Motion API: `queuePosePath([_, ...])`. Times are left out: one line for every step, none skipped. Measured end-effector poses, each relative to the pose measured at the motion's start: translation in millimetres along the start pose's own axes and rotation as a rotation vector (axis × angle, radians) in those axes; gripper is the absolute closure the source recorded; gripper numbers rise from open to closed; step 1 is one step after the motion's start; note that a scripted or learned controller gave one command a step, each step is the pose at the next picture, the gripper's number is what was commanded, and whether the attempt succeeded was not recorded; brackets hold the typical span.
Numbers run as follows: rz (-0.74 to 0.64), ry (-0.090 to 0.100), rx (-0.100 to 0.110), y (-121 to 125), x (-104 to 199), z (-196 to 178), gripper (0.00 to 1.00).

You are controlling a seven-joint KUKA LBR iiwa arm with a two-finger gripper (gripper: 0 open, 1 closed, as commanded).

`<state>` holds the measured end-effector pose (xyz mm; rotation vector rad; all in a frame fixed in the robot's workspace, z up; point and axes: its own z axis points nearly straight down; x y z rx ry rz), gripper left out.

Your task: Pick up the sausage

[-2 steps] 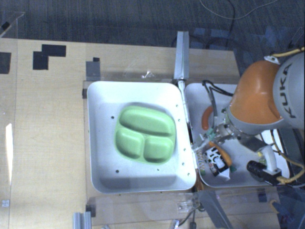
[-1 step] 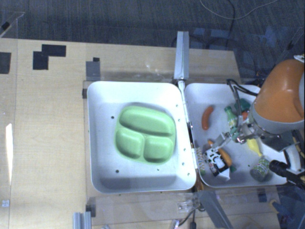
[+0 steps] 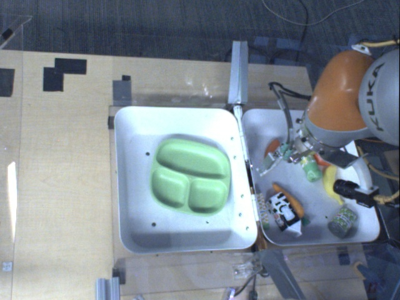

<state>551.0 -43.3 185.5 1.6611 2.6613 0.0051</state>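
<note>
The grey arm with the broad orange band [image 3: 340, 95] reaches in from the right and hangs over the upper part of the right shallow white bin [image 3: 262, 127]. Its claw [image 3: 289, 152] sits low over the bin's middle, amid wires and small metal parts; whether it is apart or together I cannot tell — the arm's bulk covers too much of it.

The sausage, a short orange-brown cylinder [image 3: 289, 200], lies tilted on the floor of the right bin, below the claw and apart from it, its lower end touching a black-and-white printed packet [image 3: 284, 212]. Near the claw's left side rests a small orange-red rounded piece [image 3: 273, 146]. To the claw's right lie a pale green object [image 3: 310, 169], a yellow banana-shaped toy [image 3: 329, 181] and, near the bin's lower right corner, a grey-green round can [image 3: 343, 220].

The left white bin [image 3: 134, 167] holds a light green plastic tray with three compartments [image 3: 190, 175] — one long, two smaller. Both bins rest on the pale wooden bench [image 3: 56, 186].
</note>
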Motion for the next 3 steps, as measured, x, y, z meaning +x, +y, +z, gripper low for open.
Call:
queuePosePath([-0.018, 0.000, 0.001, -5, -54, 90, 0.00])
queuePosePath([-0.266, -0.001, 0.001, 71, -94, 98, 0.00])
queuePosePath([-0.268, -0.008, -0.010, 75, -94, 83, 1.00])
